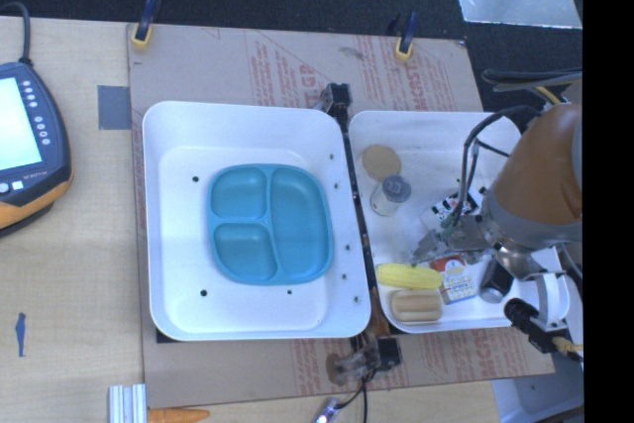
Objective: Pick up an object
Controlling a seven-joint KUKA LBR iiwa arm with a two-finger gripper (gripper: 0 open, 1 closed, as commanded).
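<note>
Bench seen from above at a slant, with two shallow white bins side by side on a cardboard sheet. I see the left bin (158, 213) carrying a blue divided plate (270, 224) near its centre, three compartments facing up. The right bin (426, 126) carries the loose things I could pick from. A round tan disc (380, 160) lies near its far left corner, and a small clear cup with a grey-blue lid (389, 193) sits just beside it, nearer to me. A yellow banana-like piece (407, 276) lies along the left part of the near edge, touching or almost touching a tan bread-like block (416, 306) in the near left corner. A small red-and-white packet (456, 279) sits just right of the yellow piece.

The arm (540, 178) reaches in over the right edge of the right bin, its orange band above the wrist hiding much of that side. The gripper (448, 231) hangs low over the middle of the right bin, among small cluttered items (too blurred for me to name). I cannot tell how its tool end stands, nor whether it has anything.

A handheld pendant (25, 144) rests on the bench at its left edge. Two clamps (145, 23) grip the far edge of the cardboard.
</note>
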